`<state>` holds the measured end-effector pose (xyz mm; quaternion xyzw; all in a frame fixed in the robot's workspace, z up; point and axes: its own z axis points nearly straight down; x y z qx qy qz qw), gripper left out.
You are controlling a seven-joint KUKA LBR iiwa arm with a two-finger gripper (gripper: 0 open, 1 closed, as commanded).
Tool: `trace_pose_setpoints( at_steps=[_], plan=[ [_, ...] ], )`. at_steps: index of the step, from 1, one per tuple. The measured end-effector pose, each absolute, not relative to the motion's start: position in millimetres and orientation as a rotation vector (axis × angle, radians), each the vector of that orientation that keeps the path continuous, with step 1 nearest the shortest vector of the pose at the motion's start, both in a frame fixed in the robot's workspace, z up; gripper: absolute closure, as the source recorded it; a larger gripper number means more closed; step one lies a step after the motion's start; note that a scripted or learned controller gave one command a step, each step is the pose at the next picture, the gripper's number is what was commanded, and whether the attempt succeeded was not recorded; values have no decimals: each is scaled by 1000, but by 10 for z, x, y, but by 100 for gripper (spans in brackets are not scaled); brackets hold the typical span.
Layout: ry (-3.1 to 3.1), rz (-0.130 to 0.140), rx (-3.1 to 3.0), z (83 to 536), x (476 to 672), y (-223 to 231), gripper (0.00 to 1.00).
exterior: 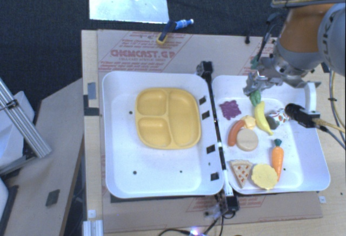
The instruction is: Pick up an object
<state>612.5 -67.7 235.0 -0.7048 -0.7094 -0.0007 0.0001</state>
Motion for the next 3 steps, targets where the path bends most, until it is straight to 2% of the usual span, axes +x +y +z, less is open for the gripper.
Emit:
trace_pose_setpoints(
  at_steps=[1,2,3],
  plan=[
    [-2229,-1,-2216,2243,6228,-673,100],
    [-2223,-2,-2220,2337,6089,-668,100],
    [-2228,-2,-2217,2237,6214,-640,100]
  ],
)
